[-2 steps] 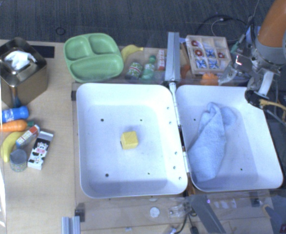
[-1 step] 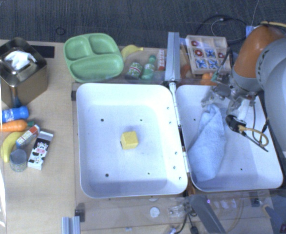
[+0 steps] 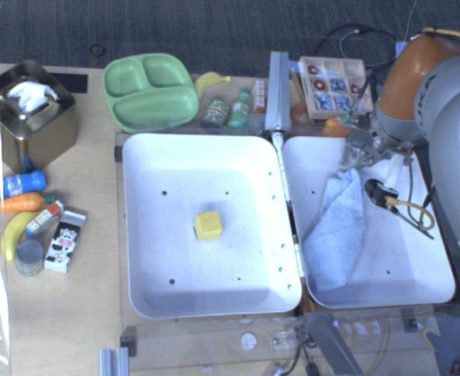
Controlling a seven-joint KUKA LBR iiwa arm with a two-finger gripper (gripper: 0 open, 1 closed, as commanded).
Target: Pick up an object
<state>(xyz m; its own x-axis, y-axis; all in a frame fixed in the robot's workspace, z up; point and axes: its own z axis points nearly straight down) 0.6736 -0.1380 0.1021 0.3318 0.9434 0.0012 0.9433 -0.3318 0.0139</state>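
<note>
Yellow block (image 3: 208,225), small and roughly cubic, lay alone near the middle of the left white bin (image 3: 159,288), clear of every wall. A pale blue cloth (image 3: 338,229) was draped in the right white bin (image 3: 418,284), running from the upper middle of that bin down toward its lower left, close against the divider between the two bins. The arm (image 3: 418,77), grey with an orange band, entered from the right and ended at the upper part of the right bin. The claw (image 3: 360,157) sat at the top edge of the cloth and appeared to touch it, though the view was too coarse there to confirm contact; whether its fingers stood apart or together could not be told. A black cable fitting (image 3: 378,193) hung just below the wrist, over the right bin.

On the bench behind the bins were noted a green divided tray (image 3: 151,91), small bottles (image 3: 228,110) and a picture card (image 3: 331,84). To the left stood a brown box (image 3: 30,120) holding white material, with a blue tube (image 3: 14,185), a carrot (image 3: 16,204) and a banana (image 3: 12,233) below it.
</note>
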